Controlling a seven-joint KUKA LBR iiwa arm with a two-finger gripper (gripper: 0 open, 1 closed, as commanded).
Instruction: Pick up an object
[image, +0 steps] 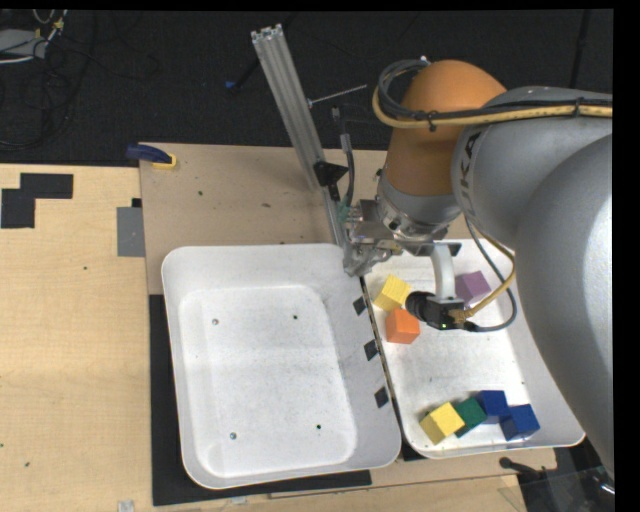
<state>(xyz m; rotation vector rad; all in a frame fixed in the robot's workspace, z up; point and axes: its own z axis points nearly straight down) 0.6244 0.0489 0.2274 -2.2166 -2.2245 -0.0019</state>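
Note:
My gripper (358, 252) hangs low at the upper left corner of the right bin (545, 385), close to the rim between the two bins. Just right of it and below lies a yellow cube (393, 292), with an orange cube (402, 326) under that one. A purple cube (472, 287) sits further right, partly behind a cable. Near the right bin's front edge a yellow cube (441, 421), a green cube (470, 412) and two blue cubes (492, 402) (518, 421) lie in a cluster. I see nothing held by the gripper.
The left bin (172, 270) stands beside the right one. A slanted aluminium bar (290, 100) rises behind the gripper. The grey arm and its orange band (440, 110) cover the right bin's upper right. A blue clamp (150, 155) lies at the bench's back left.

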